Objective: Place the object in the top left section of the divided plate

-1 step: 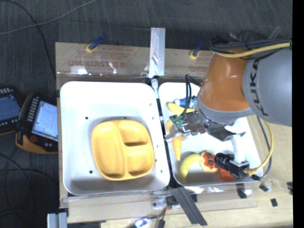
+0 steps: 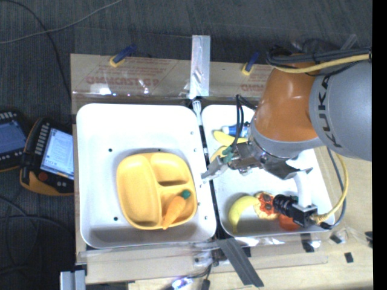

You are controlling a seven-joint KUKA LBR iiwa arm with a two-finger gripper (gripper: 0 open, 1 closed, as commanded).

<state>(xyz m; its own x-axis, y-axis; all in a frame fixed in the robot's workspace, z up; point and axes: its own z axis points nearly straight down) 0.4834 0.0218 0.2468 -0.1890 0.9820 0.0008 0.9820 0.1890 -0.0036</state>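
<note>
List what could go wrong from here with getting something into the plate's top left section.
The gripper sits right at the wall between the bins, so a sideways move could clip it. A toy carrot already lies in a lower section of the yellow divided plate; a nudge could shift the plate.

Yellow divided plate [image 2: 145, 186], orange carrot [image 2: 174, 210], white bins [image 2: 97, 138].

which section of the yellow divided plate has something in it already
The lower right section, where a toy carrot lies. The large left section and the upper right section of the plate show bare yellow.
</note>
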